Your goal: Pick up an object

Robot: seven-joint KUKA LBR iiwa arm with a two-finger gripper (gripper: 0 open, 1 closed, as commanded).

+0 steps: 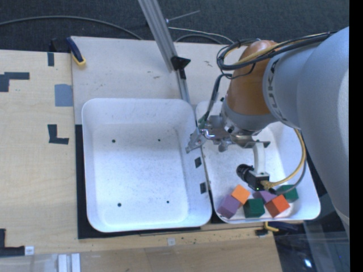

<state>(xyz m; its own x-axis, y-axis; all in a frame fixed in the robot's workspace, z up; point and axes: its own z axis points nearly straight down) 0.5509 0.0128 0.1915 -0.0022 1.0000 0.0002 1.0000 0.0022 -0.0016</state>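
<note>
Several small blocks lie clustered in the near corner of the right bin (295, 146): an orange block (240, 194), a purple block (228, 206), a dark green block (253, 208), a red-orange block (277, 205) and another green block (290, 194). My gripper (210, 135) hangs over the right bin's left wall, close to the divide between the two bins, well behind the blocks. Nothing is visibly held in it. The grey arm and its orange band cover the far part of the right bin.
The left bin (91, 152) sits beside the right one, their rims touching. A slanted metal rail (161, 35) runs from the back down to the bins' shared far corner. Cables loop behind the bench.
</note>
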